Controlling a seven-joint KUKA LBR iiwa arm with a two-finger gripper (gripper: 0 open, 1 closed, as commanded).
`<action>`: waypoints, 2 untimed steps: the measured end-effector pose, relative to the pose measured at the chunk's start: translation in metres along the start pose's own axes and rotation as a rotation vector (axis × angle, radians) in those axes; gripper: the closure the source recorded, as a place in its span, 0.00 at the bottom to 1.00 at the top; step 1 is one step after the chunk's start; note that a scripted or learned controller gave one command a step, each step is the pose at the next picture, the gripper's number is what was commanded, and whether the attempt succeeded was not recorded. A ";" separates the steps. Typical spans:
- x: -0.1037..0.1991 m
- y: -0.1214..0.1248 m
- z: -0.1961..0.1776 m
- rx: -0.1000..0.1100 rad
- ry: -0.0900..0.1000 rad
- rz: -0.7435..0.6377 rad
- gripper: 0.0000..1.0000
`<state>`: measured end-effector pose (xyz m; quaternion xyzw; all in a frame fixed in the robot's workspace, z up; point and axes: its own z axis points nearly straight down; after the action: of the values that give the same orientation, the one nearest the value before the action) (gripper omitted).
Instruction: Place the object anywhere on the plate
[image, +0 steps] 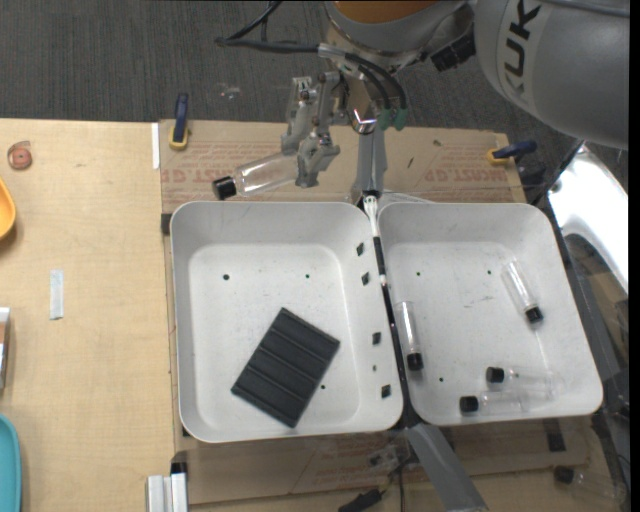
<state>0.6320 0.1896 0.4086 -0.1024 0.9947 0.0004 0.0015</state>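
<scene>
A black ribbed plate lies flat in the left bin, toward its front. My gripper hangs beyond the back rim of the left bin, over the cardboard. It is shut on one end of a clear tube, which sticks out to the left, nearly level, and ends in a black cap. The tube is well behind the plate.
The right bin holds several more clear tubes with black caps, such as one tube at the right and another tube by the divider. Clamps grip the cardboard's back edge. A wooden table lies left.
</scene>
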 end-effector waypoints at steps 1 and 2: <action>-0.035 0.032 0.017 0.000 0.000 -0.123 1.00; -0.036 0.032 -0.033 -0.001 -0.002 -0.504 1.00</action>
<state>0.6604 0.2279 0.4420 -0.3473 0.9378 0.0008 0.0024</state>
